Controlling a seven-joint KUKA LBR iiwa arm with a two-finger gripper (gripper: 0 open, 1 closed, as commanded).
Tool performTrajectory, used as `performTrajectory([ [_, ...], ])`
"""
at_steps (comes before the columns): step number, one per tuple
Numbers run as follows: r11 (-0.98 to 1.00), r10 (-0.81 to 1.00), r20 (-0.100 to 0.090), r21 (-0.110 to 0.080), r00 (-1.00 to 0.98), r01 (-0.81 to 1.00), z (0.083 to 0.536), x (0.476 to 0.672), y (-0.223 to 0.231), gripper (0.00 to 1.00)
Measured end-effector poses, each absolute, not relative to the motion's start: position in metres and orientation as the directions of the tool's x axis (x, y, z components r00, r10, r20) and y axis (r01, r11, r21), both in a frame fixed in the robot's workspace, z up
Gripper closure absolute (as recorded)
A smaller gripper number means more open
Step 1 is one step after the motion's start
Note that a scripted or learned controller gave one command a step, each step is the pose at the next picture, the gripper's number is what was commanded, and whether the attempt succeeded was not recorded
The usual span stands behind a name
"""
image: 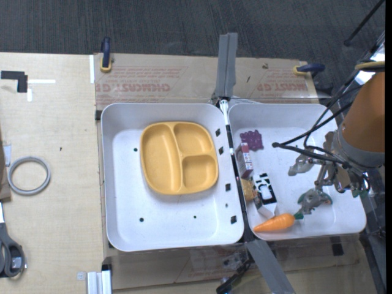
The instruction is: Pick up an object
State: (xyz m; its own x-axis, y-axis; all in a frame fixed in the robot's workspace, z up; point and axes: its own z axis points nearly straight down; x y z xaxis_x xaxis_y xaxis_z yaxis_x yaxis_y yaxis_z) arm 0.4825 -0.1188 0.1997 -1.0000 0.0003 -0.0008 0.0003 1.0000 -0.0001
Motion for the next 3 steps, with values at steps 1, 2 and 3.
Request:
performTrajectory([
  [1, 1.000, -0.002, -0.003, -0.001, -1.000, -0.002, 0.209, 0.484, -0.118, 1.00],
  [2, 0.999, 0.047, -0.003, 0.000, -0.999, 0.047, 0.248, 0.497, -0.123, 1.00],
  [3, 0.999, 0.047, -0.003, 0.000, -0.999, 0.047, 0.248, 0.497, -0.123, 0.00],
])
